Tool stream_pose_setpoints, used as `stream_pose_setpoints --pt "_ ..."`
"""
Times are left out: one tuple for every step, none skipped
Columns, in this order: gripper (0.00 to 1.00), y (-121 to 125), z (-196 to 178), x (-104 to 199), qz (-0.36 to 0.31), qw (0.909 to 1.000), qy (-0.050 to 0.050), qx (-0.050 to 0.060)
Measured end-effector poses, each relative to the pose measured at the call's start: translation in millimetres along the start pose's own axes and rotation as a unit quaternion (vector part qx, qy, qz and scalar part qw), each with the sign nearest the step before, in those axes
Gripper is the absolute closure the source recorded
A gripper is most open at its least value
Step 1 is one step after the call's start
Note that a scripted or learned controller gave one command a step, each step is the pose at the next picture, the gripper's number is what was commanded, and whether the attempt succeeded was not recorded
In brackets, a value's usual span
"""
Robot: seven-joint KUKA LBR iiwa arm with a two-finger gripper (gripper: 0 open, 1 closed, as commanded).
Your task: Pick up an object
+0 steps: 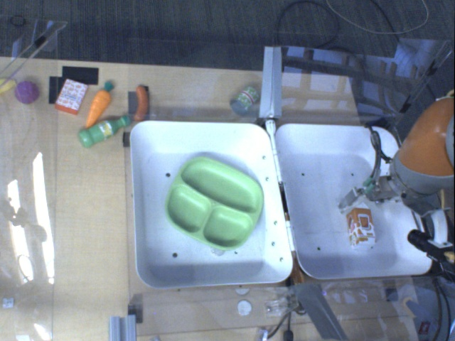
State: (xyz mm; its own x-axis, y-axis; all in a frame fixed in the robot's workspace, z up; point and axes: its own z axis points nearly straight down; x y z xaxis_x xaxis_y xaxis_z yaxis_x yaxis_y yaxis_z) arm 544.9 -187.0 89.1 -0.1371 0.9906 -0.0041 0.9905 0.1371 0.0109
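A small orange and white packet (pixel 360 228) lies flat in the right white bin (pixel 320 162), near its right side. My gripper (pixel 355 197) hangs just above the packet's upper end, reaching in from the right below the orange band of the arm (pixel 430 148). Gripper and packet are very close, but I cannot tell whether they touch. A green divided plate (pixel 215 201) rests in the middle of the left white bin (pixel 153 155), far from the gripper.
A metal divider post (pixel 270 84) stands behind the seam between the bins. On the bench at the back left lie a toy carrot (pixel 98 105), a green bottle (pixel 103 131), a small box (pixel 70 96) and a purple ball (pixel 26 91). A small jar (pixel 246 99) sits by the post.
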Motion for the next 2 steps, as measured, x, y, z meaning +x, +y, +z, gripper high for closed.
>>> stream_pose_setpoints --pt "1.00 4 -12 0 -0.001 1.0000 -0.001 -0.005" --pt "1.00 119 -99 -34 -0.046 0.9989 -0.001 -0.001"
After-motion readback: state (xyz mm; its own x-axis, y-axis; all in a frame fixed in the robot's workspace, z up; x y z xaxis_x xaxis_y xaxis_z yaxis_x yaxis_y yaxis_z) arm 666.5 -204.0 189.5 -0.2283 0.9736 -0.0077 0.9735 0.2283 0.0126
